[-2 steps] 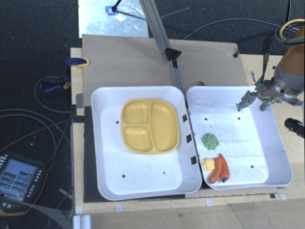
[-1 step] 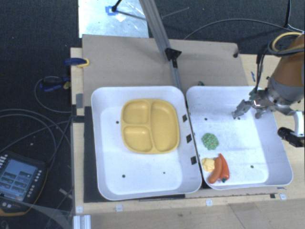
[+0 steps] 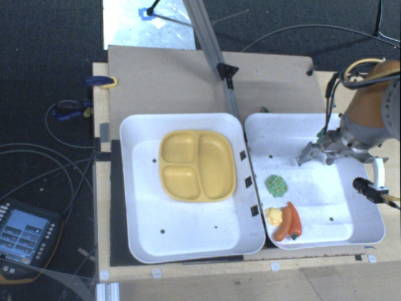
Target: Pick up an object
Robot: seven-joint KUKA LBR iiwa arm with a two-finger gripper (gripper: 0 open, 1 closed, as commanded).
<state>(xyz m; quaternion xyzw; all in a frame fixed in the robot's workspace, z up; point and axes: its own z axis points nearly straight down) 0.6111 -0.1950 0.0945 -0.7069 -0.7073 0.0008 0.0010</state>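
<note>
Tabletop (image 3: 276, 74): carries two white bins side by side.
Left bin (image 3: 144, 231): holds a yellow divided plate (image 3: 197, 165).
Right bin (image 3: 363, 227): holds the pickable things, grouped near its front-left corner.
Gripper (image 3: 315, 153): spread open, holding nothing, over the bin's back half.
Orange carrot (image 3: 290, 221): touching a yellow piece (image 3: 273, 216).
Green lump (image 3: 276, 184): nearest the gripper, likely target.

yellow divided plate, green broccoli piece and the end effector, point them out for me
yellow divided plate (image 3: 198, 165): camera view, on the ridge where its compartments meet.
green broccoli piece (image 3: 276, 184): camera view, on the middle of its bumpy top.
end effector (image 3: 318, 157): camera view, midway between its fingertips, above the right bin.
</note>
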